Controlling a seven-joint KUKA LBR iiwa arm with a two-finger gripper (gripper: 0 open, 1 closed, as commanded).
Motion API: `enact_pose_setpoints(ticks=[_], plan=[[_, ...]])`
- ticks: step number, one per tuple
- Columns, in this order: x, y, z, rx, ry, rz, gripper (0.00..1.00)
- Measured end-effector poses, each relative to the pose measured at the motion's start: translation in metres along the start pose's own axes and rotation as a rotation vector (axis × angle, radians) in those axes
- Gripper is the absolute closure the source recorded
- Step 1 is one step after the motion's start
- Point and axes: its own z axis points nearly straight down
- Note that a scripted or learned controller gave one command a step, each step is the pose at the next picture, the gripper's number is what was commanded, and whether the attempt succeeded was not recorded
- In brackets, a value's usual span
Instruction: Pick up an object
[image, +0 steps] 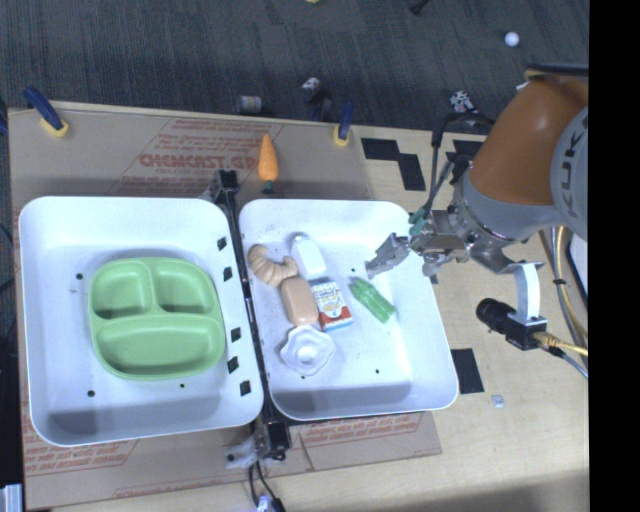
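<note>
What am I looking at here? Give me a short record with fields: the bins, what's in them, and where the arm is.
left bin: holds a green divided tray
right bin: holds a green bottle, small carton, tan toys, white piece
arm: reaches in from the right
end effector: above the right bin, near the green bottle, holding nothing visible
bench: orange carrot behind the bins

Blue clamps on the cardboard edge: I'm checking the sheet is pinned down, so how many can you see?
2. One blue clamp sits at the cardboard's far left corner, another on the far edge behind the right bin. Others may be hidden.
</note>
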Motion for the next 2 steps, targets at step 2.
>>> enact_pose_setpoints(ticks=[2], plan=[[-0.051,-0.055,0.16,0.001,0.0,-0.001,0.0]])
